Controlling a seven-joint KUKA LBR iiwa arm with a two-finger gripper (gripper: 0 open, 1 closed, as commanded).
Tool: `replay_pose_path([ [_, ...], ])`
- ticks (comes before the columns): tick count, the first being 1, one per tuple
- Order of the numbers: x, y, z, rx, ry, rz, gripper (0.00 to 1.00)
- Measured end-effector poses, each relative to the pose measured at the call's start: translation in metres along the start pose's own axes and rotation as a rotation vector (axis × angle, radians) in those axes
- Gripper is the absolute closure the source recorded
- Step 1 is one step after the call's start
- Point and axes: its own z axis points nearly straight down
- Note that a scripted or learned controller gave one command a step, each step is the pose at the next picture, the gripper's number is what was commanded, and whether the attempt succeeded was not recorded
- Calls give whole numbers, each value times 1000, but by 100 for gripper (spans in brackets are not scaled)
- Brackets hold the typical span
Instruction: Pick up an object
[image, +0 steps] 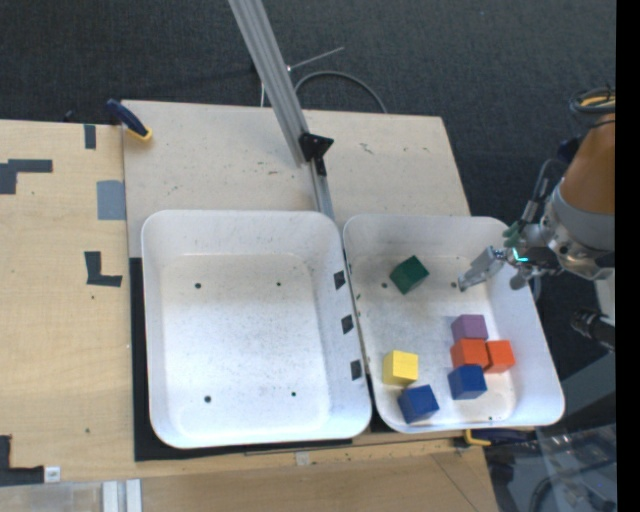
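The right bin (365, 235) holds several small blocks. A green block (408, 273) lies alone near its upper middle. Lower down, a purple block (469, 327), two orange blocks (470, 352) (499, 355) and a blue block (466, 381) cluster together. A yellow block (402, 366) and a second blue block (418, 402) sit near the front left. My gripper (497, 275) hangs over the bin's upper right, to the right of the green block and above the purple one. It is open, with nothing between its fingers.
The left bin (160, 235) stands beside the right one, sharing a middle wall. A slanted metal rail (280, 80) runs down from the top to the bins' junction. A blue and yellow clamp (128, 118) lies on the bench at upper left.
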Motion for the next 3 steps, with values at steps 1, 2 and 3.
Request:
replay_pose_path([
  [1, 0, 1, -2, -4, -1, -1, 0],
  [2, 10, -4, 49, 1, 0, -1, 0],
  [3, 9, -6, 93, 0, -1, -1, 0],
])
